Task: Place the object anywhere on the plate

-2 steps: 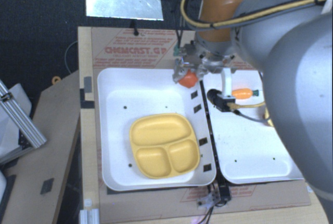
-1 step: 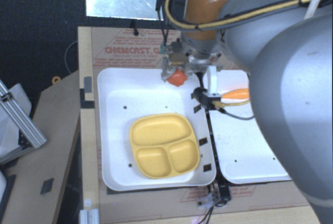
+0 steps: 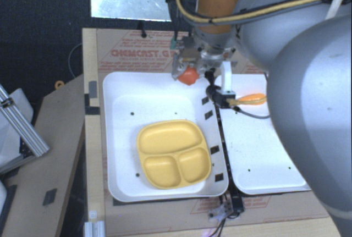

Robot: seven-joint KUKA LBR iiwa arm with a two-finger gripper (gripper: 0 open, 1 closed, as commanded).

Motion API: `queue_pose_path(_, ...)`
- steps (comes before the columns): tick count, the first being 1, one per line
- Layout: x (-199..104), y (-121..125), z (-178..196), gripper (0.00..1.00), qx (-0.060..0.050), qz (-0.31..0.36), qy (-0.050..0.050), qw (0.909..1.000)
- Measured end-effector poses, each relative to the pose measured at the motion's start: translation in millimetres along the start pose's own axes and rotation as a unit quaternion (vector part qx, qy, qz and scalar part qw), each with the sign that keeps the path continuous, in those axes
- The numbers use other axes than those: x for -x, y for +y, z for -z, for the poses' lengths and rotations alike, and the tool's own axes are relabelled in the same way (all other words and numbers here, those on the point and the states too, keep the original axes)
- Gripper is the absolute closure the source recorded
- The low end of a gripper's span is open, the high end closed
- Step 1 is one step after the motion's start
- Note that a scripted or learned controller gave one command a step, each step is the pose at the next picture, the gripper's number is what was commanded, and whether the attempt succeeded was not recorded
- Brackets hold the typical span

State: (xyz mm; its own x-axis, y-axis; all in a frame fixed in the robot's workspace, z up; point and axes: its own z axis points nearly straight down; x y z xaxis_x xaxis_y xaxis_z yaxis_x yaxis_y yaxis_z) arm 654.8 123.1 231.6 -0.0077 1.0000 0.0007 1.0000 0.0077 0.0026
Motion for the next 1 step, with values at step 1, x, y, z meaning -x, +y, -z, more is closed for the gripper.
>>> queue_pose_path(1, 0.2, -0.3, -0.4, 0.0, 0.0, 0.0, 0.0, 1.0)
